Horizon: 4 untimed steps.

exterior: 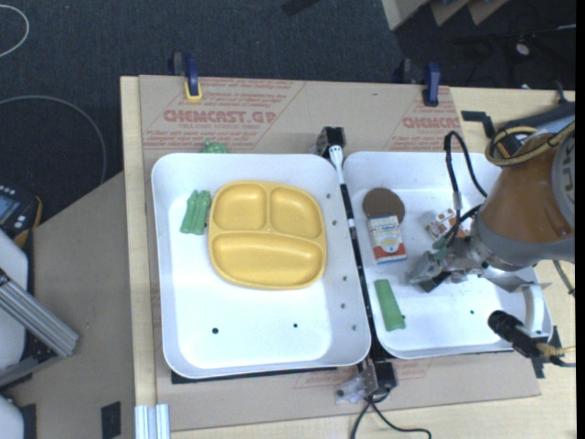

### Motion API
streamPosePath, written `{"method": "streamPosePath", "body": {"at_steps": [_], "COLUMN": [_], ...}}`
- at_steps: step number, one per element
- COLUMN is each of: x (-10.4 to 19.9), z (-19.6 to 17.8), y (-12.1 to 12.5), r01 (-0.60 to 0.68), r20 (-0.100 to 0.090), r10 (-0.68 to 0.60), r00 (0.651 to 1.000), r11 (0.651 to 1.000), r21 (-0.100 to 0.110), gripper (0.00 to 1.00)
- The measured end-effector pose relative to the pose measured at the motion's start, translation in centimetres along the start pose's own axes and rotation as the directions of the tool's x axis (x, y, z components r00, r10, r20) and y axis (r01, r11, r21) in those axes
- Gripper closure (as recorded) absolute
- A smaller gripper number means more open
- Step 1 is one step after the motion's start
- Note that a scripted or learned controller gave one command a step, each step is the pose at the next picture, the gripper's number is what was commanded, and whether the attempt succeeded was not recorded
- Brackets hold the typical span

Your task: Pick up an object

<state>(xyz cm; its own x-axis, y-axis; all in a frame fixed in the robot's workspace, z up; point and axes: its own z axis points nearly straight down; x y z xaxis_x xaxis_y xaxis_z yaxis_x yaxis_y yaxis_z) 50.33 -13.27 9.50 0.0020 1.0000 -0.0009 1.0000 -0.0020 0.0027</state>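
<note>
My gripper (430, 271) hangs low over the middle of the right bin (475, 337), below the arm's orange band (526, 199). A small white and red carton (387, 237) lies just to its left, with a brown round piece (383, 201) touching the carton's far end. A green stick (389, 304) lies near the bin's front left, apart from the gripper. A small white and orange item (445, 219) sits just behind the gripper. I see nothing held in the gripper.
The left bin (265, 337) holds a yellow divided plate (267, 234) and a green pod bundle (195, 212) at its left. Blue clamps (191, 69) pin the brown board at the back. A black cable (455, 167) loops over the right bin.
</note>
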Motion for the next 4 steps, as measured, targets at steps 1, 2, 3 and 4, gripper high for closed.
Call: {"method": "streamPosePath", "body": {"at_steps": [1,2,3,4], "x": [-3.1,2.3,7.4,16.2], "z": [-2.2,-8.1,-9.0,-11.7], "y": [3.9,4.3,9.4,7.6], "r01": [0.003,0.007,0.008,0.011], "r20": [0.001,-0.001,0.0,-0.003], "r10": [-0.003,-0.007,-0.008,-0.011], "r00": [1.0,1.0,1.0,1.0], "r11": [1.0,1.0,1.0,1.0], "r21": [-0.001,-0.002,-0.004,-0.001], "gripper": [1.0,1.0,1.0,1.0]}}
